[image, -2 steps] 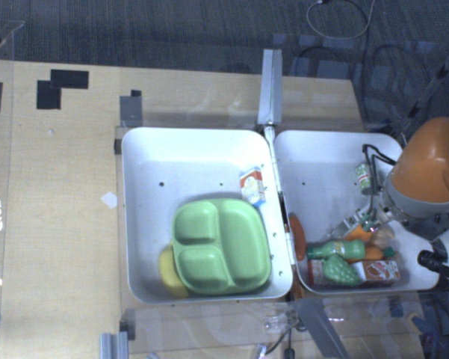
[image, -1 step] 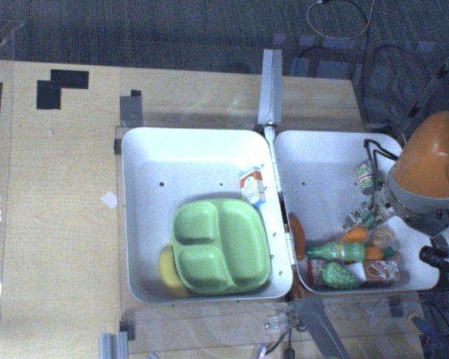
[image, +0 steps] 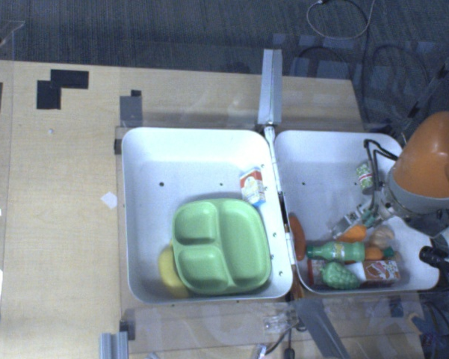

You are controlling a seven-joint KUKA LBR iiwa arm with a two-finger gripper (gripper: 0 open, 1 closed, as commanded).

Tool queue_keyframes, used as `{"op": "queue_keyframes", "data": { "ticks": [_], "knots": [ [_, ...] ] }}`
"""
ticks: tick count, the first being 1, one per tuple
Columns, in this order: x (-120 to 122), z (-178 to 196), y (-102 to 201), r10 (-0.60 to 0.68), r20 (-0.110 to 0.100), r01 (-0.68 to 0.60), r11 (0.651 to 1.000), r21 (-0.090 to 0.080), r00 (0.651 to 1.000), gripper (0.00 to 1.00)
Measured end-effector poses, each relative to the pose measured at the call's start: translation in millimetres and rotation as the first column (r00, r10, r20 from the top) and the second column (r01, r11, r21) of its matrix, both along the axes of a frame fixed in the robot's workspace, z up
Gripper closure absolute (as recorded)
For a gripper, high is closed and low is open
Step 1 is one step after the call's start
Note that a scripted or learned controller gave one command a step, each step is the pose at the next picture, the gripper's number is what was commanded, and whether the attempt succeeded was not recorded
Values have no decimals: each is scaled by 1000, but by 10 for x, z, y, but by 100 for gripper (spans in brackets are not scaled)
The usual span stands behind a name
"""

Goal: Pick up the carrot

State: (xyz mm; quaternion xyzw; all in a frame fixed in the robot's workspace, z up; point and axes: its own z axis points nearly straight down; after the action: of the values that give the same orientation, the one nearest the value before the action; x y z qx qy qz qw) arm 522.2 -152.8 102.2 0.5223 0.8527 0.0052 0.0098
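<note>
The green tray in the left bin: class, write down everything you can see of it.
The green tray is a pale green, smooth, plastic-looking dish with rounded corners, divided by raised ridges into three compartments, all bare. It lies flat, open side up, turned slightly askew, in the near right part of the left bin. Its near left corner overlaps a yellow object. A small red-and-white packet lies just beyond its far right corner.

bench (image: 52, 200) (pale wood) | left bin (image: 142, 200) | right bin (image: 314, 163) | side by side

Green tray (image: 223, 244), yellow item (image: 167, 269) beneath, orange carrot (image: 352, 234), 2 white bins (image: 146, 193).
</note>
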Motion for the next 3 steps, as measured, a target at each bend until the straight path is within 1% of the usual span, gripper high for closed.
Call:
{"op": "queue_keyframes", "data": {
  "ticks": [1,2,3],
  "knots": [
    [28,119,6,1,8,-1,1000,-1,1000,100],
    [133,860,12,234,-15,-234,972,-1,972,100],
    [236,1458,195,243,-13,-243,970,-2,970,100]
  ]
}}
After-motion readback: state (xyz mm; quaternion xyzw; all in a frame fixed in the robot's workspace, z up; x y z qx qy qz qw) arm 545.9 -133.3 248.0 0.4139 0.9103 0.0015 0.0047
